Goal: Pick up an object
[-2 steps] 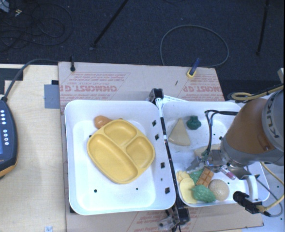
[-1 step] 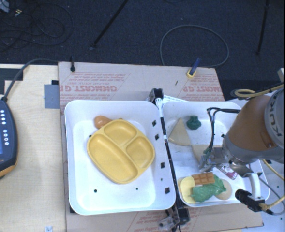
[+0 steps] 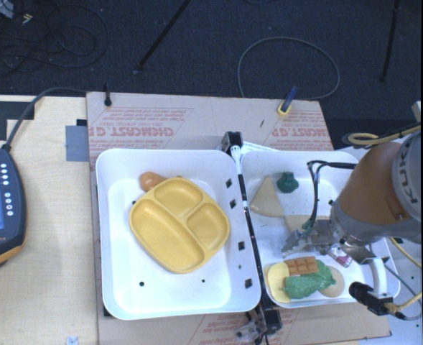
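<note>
The gripper is hanging low in the right bin, its grip impossible to judge; just below it a small plate is carrying a brown waffle and green leaf — the left bin is holding a yellow divided tray.

Two shallow white plastic bins: left bin, right bin. One yellow divided tray. One orange ball. One small white plate. One dark green lump. One tan wedge. One grey-orange arm.
</note>
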Motion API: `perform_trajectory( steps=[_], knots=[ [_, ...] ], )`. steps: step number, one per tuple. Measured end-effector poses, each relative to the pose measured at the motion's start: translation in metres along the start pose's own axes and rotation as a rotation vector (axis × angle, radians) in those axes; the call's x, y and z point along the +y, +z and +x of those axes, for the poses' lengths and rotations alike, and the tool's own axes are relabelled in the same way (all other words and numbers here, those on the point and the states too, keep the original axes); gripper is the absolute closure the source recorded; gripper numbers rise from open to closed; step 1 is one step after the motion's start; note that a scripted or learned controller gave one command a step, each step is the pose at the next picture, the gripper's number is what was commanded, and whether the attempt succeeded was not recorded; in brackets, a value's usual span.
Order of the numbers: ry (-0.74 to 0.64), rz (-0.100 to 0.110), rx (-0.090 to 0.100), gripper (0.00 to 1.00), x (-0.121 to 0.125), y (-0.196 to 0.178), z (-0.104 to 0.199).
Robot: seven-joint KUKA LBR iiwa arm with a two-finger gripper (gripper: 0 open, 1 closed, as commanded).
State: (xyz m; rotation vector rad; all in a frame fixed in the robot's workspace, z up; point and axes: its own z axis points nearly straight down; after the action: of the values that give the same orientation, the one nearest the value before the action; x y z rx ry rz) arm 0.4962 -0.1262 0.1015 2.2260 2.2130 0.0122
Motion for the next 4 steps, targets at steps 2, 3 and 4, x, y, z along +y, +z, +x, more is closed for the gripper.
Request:
perform_trajectory(
  steps=[2, 3, 4],
  knots=[
    [-0.008, 0.008, -0.003, 0.00, 0.109, 0.015, 0.046],
    [-0.007, 0.007, -0.004, 0.00, 0.148, 0.015, 0.045],
    [-0.008, 0.010, -0.004, 0.00, 0.147, 0.015, 0.043]
  ],
)
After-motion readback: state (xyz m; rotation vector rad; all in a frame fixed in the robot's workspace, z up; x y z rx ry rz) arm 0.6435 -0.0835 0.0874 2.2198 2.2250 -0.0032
